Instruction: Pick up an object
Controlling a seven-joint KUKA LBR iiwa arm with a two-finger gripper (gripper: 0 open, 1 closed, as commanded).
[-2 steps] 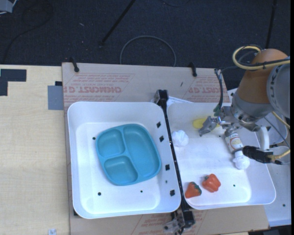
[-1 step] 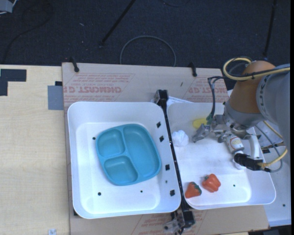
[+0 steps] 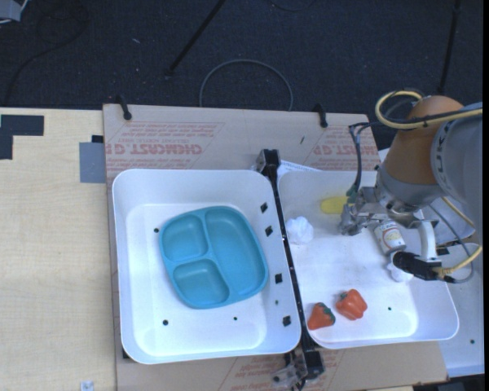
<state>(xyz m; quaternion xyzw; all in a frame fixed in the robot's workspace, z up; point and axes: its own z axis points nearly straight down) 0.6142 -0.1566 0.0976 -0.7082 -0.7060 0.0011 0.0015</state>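
The right bin (image 3: 424, 320) has open floor at its middle. A white wad (image 3: 299, 230) crowds the divider (image 3: 279, 243); two peppers (image 3: 337, 309) block the near edge.

Two smooth white plastic bins (image 3: 138, 210), a matt blue plastic divided plate (image 3: 213, 256), glossy orange plastic peppers (image 3: 351, 304), crumpled white paper wad (image 3: 300, 230), printed brown cardboard sheet (image 3: 196, 141), pale wood-grain bench (image 3: 41, 251), dark rough carpet (image 3: 106, 39), satin grey metal arm (image 3: 464, 161).

The arm (image 3: 460, 149) is grey with a rounded orange band (image 3: 416, 153) above the wrist — a yellow cable (image 3: 395, 104) loops at its twelve o'clock, thin black cables trailing toward the metallic gripper (image 3: 352, 218).
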